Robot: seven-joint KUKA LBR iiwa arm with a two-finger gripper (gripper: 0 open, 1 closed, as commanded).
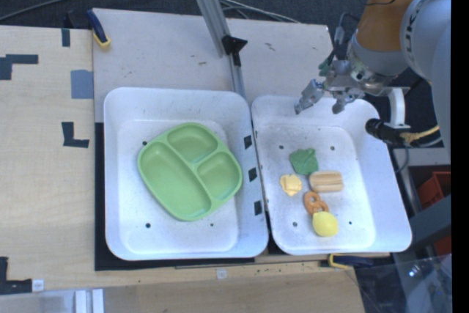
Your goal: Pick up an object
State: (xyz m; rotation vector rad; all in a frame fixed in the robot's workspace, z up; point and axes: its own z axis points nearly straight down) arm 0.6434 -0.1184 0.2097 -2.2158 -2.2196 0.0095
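— Two fingers on the tool (320, 100): how do we find them?

— We see them spread apart with nothing between, hanging over the far edge of the right bin (381, 157).

— And the things to pick?

— We find them nearer us in that bin: a green leaf (303, 160), a yellow piece (291, 185), a tan roll (326, 182), a pretzel (315, 202) and a lemon (325, 224), bunched close.

— Beyond that?

— We see a green divided plate (190, 171) in the left bin (121, 157) on the worktop (44, 157).

toys (314, 193) clustered, right bin (381, 157) rear clear
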